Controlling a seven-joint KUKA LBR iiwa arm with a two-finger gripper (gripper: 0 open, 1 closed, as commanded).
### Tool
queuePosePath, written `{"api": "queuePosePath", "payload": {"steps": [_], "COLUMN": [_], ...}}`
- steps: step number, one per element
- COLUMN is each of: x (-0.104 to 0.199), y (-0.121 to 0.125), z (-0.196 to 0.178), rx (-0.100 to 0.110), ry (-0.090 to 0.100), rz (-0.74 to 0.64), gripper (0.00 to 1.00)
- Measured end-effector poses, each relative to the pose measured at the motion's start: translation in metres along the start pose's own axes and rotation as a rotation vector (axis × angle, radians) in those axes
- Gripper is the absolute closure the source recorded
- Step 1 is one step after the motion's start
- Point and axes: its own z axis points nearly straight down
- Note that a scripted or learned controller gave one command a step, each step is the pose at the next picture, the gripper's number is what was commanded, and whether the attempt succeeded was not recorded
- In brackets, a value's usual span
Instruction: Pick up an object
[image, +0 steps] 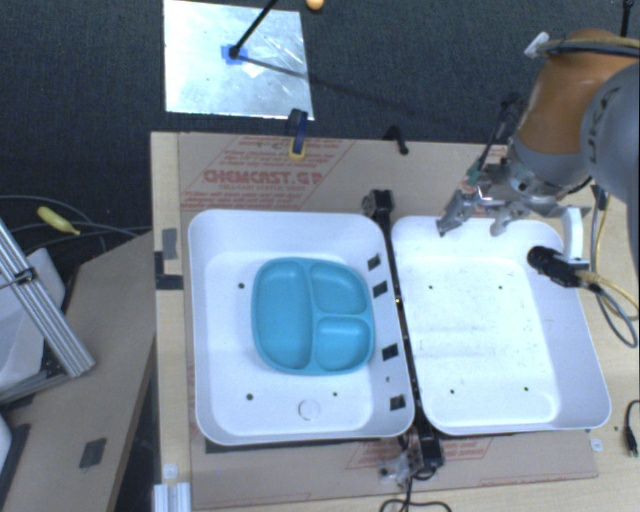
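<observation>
Here the fingers (472, 222) hang spread apart, grasping nothing, above the right bin (500, 400).

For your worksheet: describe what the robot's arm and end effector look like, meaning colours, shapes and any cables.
The arm is rounded and grey, with an orange band above the wrist. The end effector is a small metallic grey assembly with two finger tips. Thin cables run beside the wrist.

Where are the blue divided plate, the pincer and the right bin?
blue divided plate (311, 315): camera view, centre ridge.
pincer (474, 222): camera view, midway between fingertips.
right bin (575, 340): camera view, right wall.
</observation>
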Motion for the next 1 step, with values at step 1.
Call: {"api": "queuePosePath", "payload": {"steps": [1], "x": [-0.0359], "y": [-0.0355], "z": [0.1341], "rx": [0.012], "ry": [0.0], "rz": [0.006], "gripper": [0.0]}}
